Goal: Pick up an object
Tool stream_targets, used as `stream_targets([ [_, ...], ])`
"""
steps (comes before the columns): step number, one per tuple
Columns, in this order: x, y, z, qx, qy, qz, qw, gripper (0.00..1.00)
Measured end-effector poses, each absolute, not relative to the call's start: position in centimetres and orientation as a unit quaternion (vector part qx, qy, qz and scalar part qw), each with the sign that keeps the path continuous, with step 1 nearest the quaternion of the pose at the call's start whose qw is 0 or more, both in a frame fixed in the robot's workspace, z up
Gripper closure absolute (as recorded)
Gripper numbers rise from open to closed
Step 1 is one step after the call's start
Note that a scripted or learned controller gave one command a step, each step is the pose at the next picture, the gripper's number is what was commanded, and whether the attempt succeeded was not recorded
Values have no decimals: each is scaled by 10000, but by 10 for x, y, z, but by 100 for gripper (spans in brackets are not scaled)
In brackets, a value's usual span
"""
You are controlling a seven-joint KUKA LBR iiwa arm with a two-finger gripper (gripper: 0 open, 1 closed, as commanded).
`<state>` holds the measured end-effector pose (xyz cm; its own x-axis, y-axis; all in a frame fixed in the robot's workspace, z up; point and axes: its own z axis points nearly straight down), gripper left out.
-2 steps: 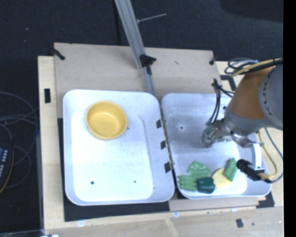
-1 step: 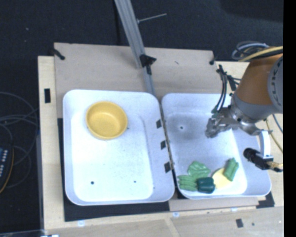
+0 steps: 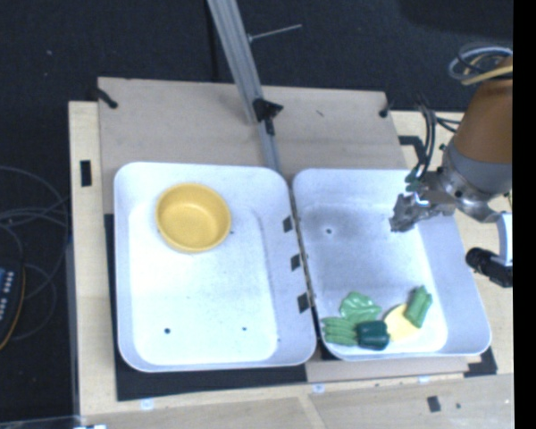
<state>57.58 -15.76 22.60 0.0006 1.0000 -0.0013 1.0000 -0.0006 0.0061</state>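
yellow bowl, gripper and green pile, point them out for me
yellow bowl (image 3: 193, 217), camera view, inner bottom
gripper (image 3: 406, 216), camera view, between its fingertips
green pile (image 3: 357, 320), camera view, middle of the heap

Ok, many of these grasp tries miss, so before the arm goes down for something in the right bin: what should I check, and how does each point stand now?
1. Objects to pick: a green and yellow cluster lies in the right bin's near corner: ok.
2. Gripper over the cluster: not ok, it hangs over the bin's far right part.
3. Gripper free of load: cannot tell.
4. Single object separable: not ok, the pieces touch.
5. Yellow bowl out of the way in the left bin: ok.
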Motion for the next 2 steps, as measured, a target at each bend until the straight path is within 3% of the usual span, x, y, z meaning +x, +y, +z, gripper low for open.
stream_targets([
  [1, 576, -158, 237, 7072, 7071, 5, 7, 100],
  [2, 585, -97, 236, 7054, 7088, 6, 0, 100],
])
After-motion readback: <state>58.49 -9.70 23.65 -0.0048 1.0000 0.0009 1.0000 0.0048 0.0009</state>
